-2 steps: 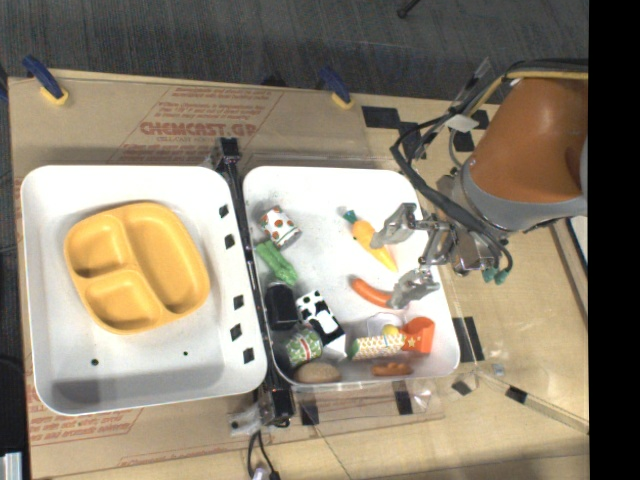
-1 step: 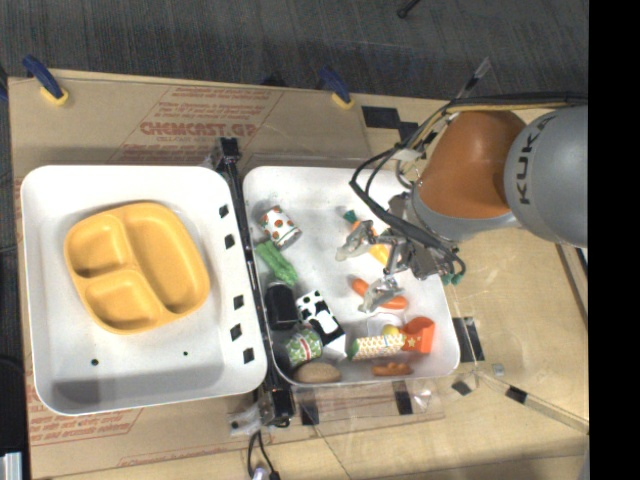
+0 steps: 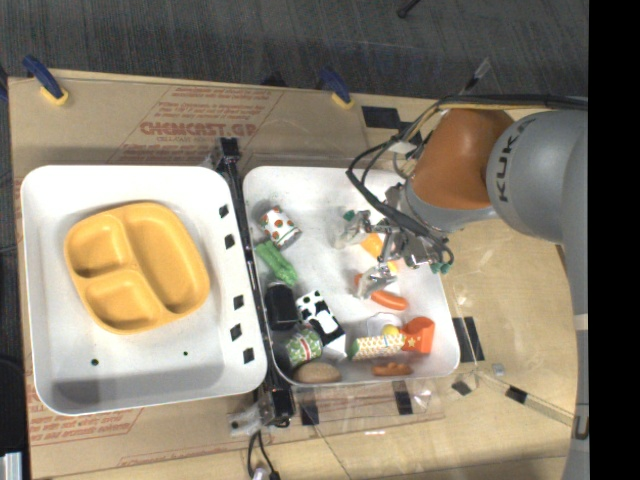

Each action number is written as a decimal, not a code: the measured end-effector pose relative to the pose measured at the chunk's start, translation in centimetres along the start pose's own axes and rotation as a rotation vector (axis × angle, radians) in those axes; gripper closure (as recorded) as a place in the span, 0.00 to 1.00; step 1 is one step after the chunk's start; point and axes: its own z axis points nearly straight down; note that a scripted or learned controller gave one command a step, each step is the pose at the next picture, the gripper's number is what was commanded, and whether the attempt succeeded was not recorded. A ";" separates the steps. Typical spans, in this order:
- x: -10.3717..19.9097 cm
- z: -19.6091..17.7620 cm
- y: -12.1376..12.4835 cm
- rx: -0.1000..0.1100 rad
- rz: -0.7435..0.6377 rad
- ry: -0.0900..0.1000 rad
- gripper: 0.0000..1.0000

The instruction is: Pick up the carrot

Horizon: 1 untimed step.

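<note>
Right bin point(image 3: 310, 183): hand point(image 3: 380, 268) touching carrot point(image 3: 385, 296).

**What we can actually read here**

Not much, honestly. We can make out "KUKA" in dark letters running down the grey arm point(image 3: 530, 183), next to the orange band. The cardboard sheet point(image 3: 200, 118) on the desk has faded red print; the big line looks like "CHEMCAST GP" to us, and the smaller lines around it are too blurry to read.
</note>
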 end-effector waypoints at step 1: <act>-0.3 -1.2 0.1 0.002 -0.008 -0.006 1.00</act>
